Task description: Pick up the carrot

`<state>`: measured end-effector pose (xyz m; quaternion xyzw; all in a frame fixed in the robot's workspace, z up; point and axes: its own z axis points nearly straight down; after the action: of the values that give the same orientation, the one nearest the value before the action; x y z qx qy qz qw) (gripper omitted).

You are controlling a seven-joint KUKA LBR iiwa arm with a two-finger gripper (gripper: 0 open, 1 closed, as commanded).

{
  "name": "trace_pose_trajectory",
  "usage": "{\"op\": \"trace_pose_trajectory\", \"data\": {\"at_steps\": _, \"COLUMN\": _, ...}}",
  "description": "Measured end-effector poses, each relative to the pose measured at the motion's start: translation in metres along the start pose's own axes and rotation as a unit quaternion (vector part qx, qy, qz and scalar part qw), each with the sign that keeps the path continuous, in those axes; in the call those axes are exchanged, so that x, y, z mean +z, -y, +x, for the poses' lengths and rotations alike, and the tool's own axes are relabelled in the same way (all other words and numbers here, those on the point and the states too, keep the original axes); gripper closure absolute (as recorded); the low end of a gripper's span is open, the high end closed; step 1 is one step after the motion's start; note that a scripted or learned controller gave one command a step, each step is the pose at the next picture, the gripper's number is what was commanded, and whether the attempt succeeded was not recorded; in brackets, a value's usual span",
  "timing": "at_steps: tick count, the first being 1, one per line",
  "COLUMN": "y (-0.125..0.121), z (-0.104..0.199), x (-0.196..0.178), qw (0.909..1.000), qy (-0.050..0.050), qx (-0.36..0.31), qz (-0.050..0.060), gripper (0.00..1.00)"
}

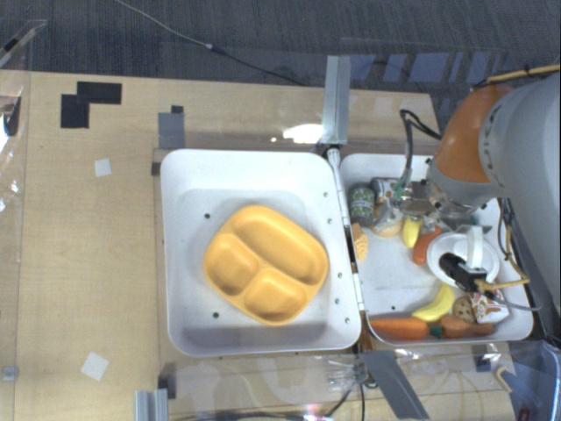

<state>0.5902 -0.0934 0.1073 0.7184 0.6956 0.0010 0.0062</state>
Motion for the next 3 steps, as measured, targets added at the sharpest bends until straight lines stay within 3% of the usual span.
{"op": "trace_pose_trajectory", "data": {"at_steps": 1, "y": 0.04, "z": 0.003, "x": 0.016, "qw": 0.9983, "qy": -0.002, "qx": -0.059, "qz": -0.005, "gripper": 0.0}}
{"op": "trace_pose_trajectory", "data": {"at_steps": 2, "y": 0.102, "z": -0.012, "x": -0.024, "qw": 0.999, "qy": -0.004, "qx": 0.045, "qz": 0.004, "gripper": 0.0}}
{"op": "trace_pose_trajectory", "data": {"at_steps": 3, "y": 0.101, "z": 0.002, "x": -0.037, "qw": 0.9967, "qy": -0.003, "qx": 0.081, "qz": 0.003, "gripper": 0.0}}
